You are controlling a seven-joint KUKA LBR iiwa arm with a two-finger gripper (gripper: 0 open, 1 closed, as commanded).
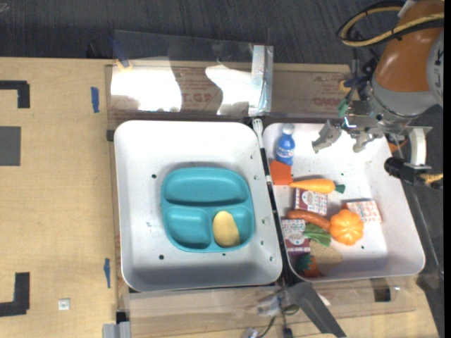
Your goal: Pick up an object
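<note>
Carrot [314, 185] lengthwise across right bin [394, 217] (leaves right).

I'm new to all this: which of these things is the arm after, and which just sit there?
For the job:
gripper, open above the right bin
bottle
carrot
pumpkin
cartons

Lying about:
left bin
teal tray
potato in the tray

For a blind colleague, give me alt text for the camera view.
The open gripper hovers over the right bin, above a water bottle, carrot and orange pumpkin. The left bin holds a teal tray with a potato.
</note>
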